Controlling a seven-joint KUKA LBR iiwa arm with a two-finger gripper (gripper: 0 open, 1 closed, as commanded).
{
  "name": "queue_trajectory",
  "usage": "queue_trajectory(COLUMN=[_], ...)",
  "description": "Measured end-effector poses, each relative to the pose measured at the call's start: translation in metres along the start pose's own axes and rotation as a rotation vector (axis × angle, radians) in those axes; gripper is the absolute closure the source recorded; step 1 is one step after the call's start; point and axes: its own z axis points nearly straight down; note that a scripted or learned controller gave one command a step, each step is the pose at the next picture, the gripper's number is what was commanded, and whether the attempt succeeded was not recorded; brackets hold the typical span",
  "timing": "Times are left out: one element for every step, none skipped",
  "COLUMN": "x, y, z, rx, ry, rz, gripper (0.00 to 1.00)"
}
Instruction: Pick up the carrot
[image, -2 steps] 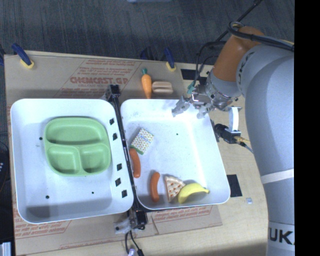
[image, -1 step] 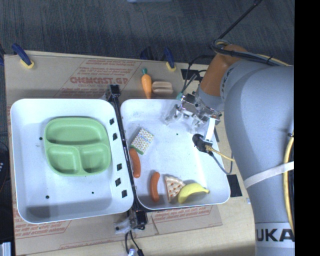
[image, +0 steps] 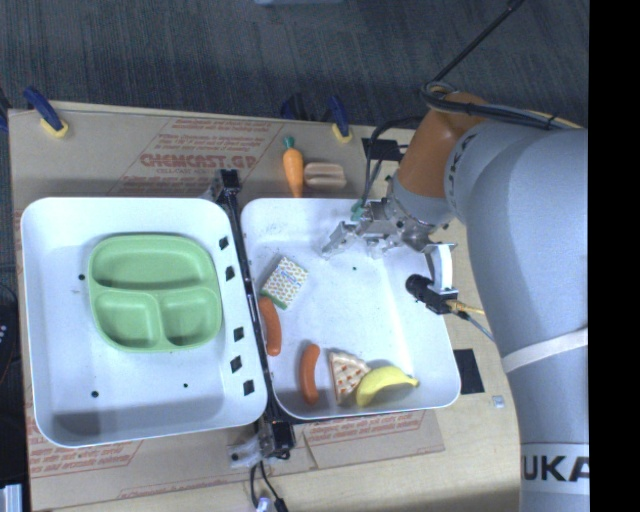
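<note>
The carrot (image: 292, 170), orange with a green top, lies on the cardboard just behind the right bin's far rim, outside the bin. My gripper (image: 352, 246) hangs over the far part of the right bin (image: 400, 300), to the right of the carrot and nearer the camera, apart from it. Its metal fingers (image: 334, 242) stand open, with nothing between them. The grey arm with its orange band comes in from the right.
A tan bun-like piece (image: 325, 177) lies beside the carrot. The right bin holds a checkered packet (image: 285, 281), two sausages (image: 270, 325) (image: 310, 373), a pizza slice (image: 347, 375) and a banana (image: 385, 382). A green divided tray (image: 155, 290) sits in the left bin.
</note>
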Motion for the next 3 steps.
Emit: queue_trajectory(x=[-0.007, -0.013, -0.013], y=[0.008, -0.045, -0.078], z=[-0.001, 0.000, -0.007], rx=[-0.005, -0.001, -0.001], ry=[-0.003, -0.001, -0.001], rz=[-0.309, -0.649, -1.098], gripper=[0.00, 0.00, 0.00])
